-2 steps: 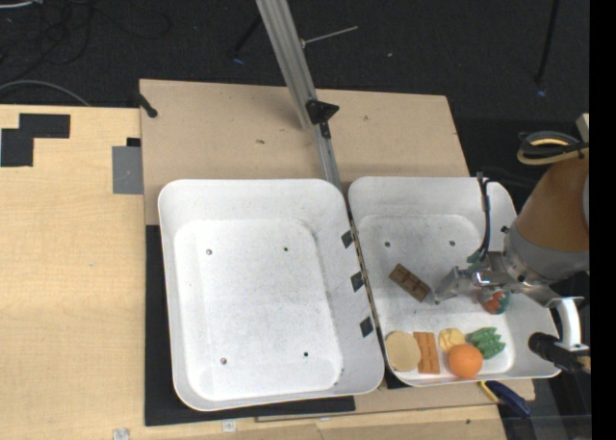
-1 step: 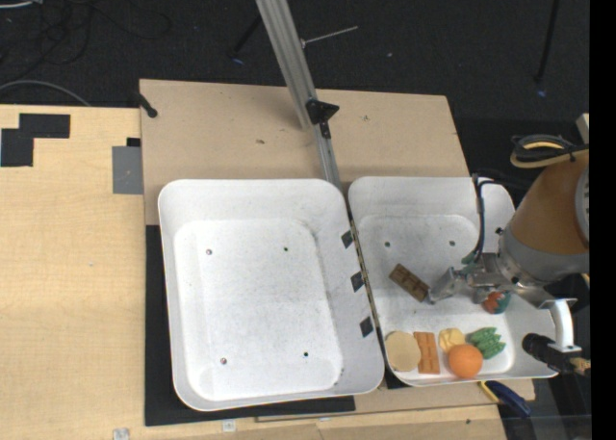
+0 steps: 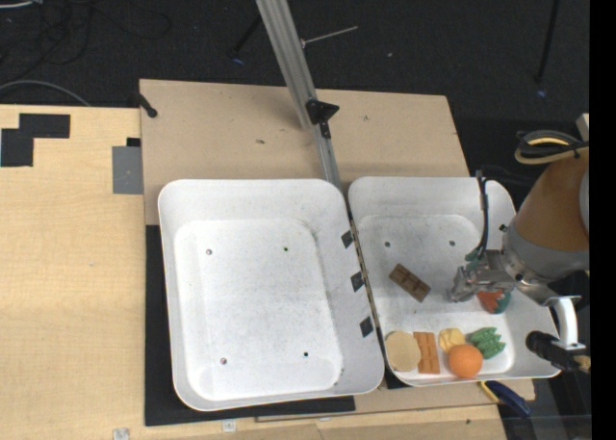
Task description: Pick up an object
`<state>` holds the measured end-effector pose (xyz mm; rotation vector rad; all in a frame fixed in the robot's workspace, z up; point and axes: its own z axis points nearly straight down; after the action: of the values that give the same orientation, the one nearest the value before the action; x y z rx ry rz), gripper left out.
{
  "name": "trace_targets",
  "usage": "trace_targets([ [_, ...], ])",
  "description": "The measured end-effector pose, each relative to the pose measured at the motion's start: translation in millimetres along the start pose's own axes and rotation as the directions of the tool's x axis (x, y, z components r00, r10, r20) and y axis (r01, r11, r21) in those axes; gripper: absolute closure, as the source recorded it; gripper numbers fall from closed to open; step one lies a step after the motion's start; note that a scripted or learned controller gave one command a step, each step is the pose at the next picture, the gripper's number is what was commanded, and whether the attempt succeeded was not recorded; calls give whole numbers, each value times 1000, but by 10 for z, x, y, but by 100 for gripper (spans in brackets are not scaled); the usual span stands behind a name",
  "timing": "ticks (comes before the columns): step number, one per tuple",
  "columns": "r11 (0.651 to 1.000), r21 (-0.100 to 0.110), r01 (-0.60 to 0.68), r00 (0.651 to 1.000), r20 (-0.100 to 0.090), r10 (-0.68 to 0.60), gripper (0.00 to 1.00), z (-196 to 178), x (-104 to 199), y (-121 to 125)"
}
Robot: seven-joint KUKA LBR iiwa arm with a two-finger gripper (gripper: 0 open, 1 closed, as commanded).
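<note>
The right bin (image 3: 423, 207) holds a brown block (image 3: 409, 282) near its middle. Along its front edge lie a tan round piece (image 3: 402, 350), an orange strip (image 3: 426, 352), a small yellow piece (image 3: 450, 338), an orange ball (image 3: 465, 361) and a green piece (image 3: 487, 341). My gripper (image 3: 471, 286) hangs low over the bin's right side, just right of the brown block. A red object (image 3: 494, 300) lies right beside it, partly hidden by the wrist. Nothing shows between the gripper's tips.
The left bin (image 3: 255, 289) sits beside the right one, with black clips (image 3: 356, 279) on the shared rim. A slanted metal rail (image 3: 289, 53) stands behind the bins. The arm's orange band (image 3: 556, 207) fills the right side.
</note>
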<state>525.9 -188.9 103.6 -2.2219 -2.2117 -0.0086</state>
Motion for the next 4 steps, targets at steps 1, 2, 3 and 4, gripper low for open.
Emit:
trace_targets([
  [1,1000,-3,6,1000,9,-6,100,-494,44,96],
  [2,1000,-4,6,1000,9,-6,100,-1023,39,104],
  [3,1000,0,9,1000,8,-9,100,-1148,490,281],
  [4,1000,-1,10,1000,6,-10,100,-1219,1006,564],
])
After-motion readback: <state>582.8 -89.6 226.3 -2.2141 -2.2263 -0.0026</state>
